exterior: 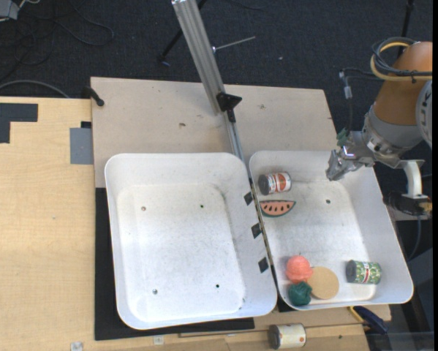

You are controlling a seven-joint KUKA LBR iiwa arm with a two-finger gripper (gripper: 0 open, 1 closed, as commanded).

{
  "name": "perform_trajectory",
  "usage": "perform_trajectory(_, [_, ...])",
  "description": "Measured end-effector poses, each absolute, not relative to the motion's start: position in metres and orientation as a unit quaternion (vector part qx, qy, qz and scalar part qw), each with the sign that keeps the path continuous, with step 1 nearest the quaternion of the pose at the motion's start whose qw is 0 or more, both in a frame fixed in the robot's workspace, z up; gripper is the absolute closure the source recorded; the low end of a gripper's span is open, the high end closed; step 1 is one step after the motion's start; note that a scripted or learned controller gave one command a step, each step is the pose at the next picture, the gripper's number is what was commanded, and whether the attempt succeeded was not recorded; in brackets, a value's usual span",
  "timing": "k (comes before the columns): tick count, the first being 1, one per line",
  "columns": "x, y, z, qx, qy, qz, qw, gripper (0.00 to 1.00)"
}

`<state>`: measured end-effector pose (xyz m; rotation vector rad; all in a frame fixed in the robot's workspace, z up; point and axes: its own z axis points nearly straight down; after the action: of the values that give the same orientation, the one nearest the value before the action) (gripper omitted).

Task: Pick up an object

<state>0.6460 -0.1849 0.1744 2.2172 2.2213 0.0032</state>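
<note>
The right bin [365,196] holds a red and white can [275,183] lying on its side near the far left corner. A watermelon slice [277,208] lies just in front of it. Near the front edge sit a pink ball [298,268], a dark green lump [300,293], a tan disc [324,283] and a green can [363,272] on its side. My gripper [338,168] hangs over the bin's far right corner, well apart from all of them, with nothing seen in it.
The left bin [123,218] stands beside the right one, joined by black clips [256,230]. A slanted metal rail [204,57] rises from the back of the bench. A small cylinder [287,336] lies on the bench in front of the bins.
</note>
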Motion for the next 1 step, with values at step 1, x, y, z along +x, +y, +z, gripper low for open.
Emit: perform_trajectory(1, [0.6465,-0.1861,0.2120,0.706,0.708,0.0006,0.001,1.00])
